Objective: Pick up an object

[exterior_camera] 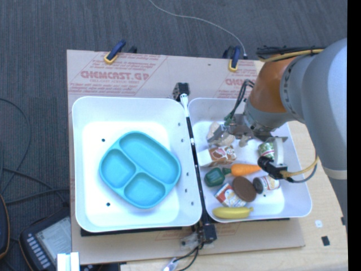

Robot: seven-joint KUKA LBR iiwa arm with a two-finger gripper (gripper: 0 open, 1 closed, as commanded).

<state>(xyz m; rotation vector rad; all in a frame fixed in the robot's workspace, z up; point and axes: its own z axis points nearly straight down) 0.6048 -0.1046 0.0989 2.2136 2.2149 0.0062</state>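
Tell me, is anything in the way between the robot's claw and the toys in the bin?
Nothing visible blocks it. The gripper is already low over the right bin, right among the pile, next to a tan toy. The carrot, brown disc and banana lie nearer the front, uncovered.

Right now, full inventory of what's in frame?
Bins: 2, white, side by side on the bench.
Divided plate: 1, light blue, left bin.
Carrot: 1, orange, right bin centre.
Banana: 1, yellow, right bin near edge.
Round piece: 1, brown, above the banana.
Green piece: 1, dark green, left of the carrot.
Clamps: 2, blue and yellow, board's far edge.
Arm: 1, grey with orange band, over the right bin.
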